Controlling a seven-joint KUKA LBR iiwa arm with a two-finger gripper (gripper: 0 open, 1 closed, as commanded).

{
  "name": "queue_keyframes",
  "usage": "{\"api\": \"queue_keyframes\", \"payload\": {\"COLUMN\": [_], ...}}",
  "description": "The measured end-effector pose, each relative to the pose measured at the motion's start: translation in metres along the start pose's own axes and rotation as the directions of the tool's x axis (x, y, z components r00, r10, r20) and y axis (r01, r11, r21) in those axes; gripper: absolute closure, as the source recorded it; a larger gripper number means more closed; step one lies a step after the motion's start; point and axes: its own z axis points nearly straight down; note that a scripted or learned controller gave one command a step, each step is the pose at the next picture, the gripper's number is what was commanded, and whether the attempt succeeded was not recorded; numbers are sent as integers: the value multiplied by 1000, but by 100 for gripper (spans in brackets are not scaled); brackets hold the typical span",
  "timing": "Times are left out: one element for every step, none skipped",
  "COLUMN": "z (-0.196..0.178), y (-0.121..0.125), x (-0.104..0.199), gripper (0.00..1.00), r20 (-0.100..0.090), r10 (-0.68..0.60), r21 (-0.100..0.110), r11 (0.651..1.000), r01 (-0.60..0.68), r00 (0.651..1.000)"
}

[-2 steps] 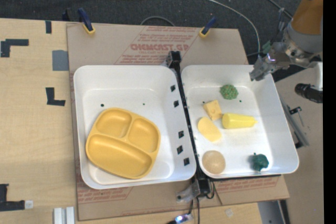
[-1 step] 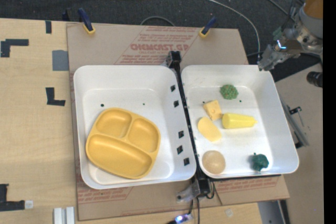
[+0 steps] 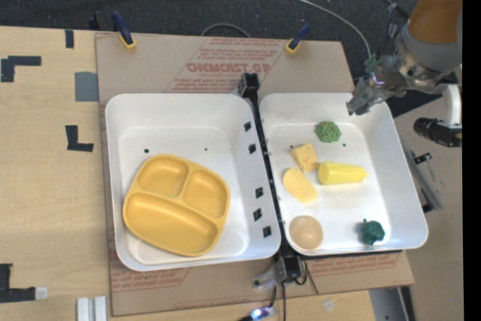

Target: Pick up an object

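Two white bins sat side by side: the left bin point(image 3: 120, 124) held a yellow divided plate point(image 3: 176, 204); the right bin point(image 3: 398, 154) held a yellow cone point(image 3: 342, 174), pale wedge point(image 3: 300, 185), cheese chunk point(image 3: 304, 157), tan ball point(image 3: 306, 232), and two broccoli pieces point(image 3: 328, 131) point(image 3: 370, 231). The gripper point(image 3: 361, 103) hovered over the right bin's far corner, carrying nothing; its grip could not be told.

Red printed lettering on the brown cardboard sheet point(image 3: 225, 64) beneath the two bins — the largest line, just beyond the bins' far edge, reads roughly "CHEMCAST GP", with smaller red lines above and below it too small to read. Faint red print at the sheet's near edge is likewise illegible.
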Motion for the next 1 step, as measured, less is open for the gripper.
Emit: {"api": "queue_keyframes", "payload": {"z": [15], "y": [-14], "x": [58], "gripper": [100], "r20": [0], "r10": [-1], "r21": [1], "r11": [1000], "r01": [1], "r00": [1000]}}
